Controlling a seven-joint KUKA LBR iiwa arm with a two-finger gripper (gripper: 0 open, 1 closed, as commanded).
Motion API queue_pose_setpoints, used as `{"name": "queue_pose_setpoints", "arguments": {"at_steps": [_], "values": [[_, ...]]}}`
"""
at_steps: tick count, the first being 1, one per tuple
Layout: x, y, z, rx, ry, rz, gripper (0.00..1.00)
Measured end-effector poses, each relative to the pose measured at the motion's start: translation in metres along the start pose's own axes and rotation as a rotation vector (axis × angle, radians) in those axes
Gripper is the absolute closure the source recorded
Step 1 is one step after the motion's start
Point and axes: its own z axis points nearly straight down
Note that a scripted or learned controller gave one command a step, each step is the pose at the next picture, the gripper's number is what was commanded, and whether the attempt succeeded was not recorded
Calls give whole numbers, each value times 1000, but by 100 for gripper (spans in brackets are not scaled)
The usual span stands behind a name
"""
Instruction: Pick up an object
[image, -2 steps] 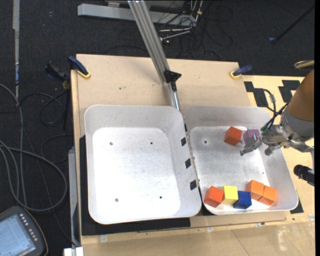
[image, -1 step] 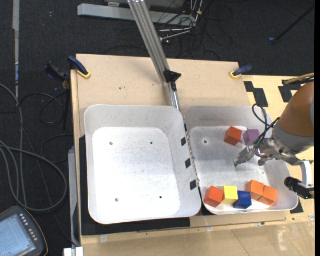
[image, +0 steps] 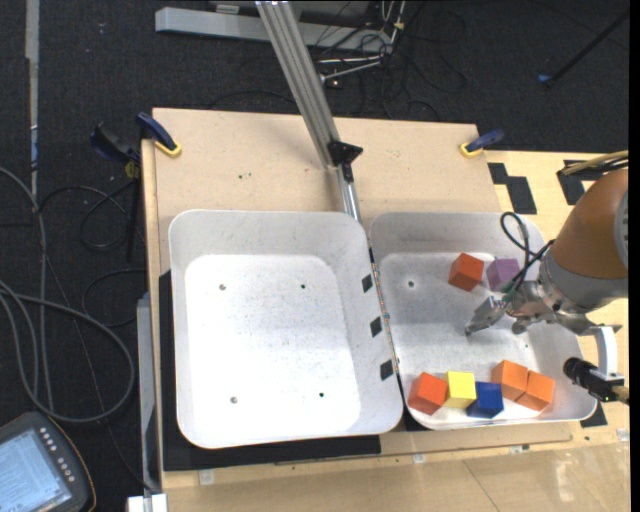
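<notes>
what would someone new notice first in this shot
Probably the bright blocks in the right bin: an orange block beside a purple one near the back, and a row along the front edge with a yellow block and a blue block among orange ones. The gripper reaches in from the right, low over the bin's middle.

My arm (image: 598, 240) was cut off by the right edge, so only its wrist end was seen. It covered part of the right bin's (image: 420, 235) far rim and part of the purple block (image: 503, 272) beside the orange block (image: 466, 271). My gripper (image: 487, 315) was too small and blurred to make out in detail. The screen (image: 32, 470) at lower left was cut by the frame's edge.
</notes>
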Motion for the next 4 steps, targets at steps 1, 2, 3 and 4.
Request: {"name": "queue_pose_setpoints", "arguments": {"at_steps": [1, 2, 3, 4], "values": [[-1, 1, -11, -4, -1, 0, 100], [-5, 3, -55, -7, -3, -1, 100], [-6, 11, -116, -9, -3, -3, 100], [-8, 13, -181, -11, -4, -4, 100]]}}
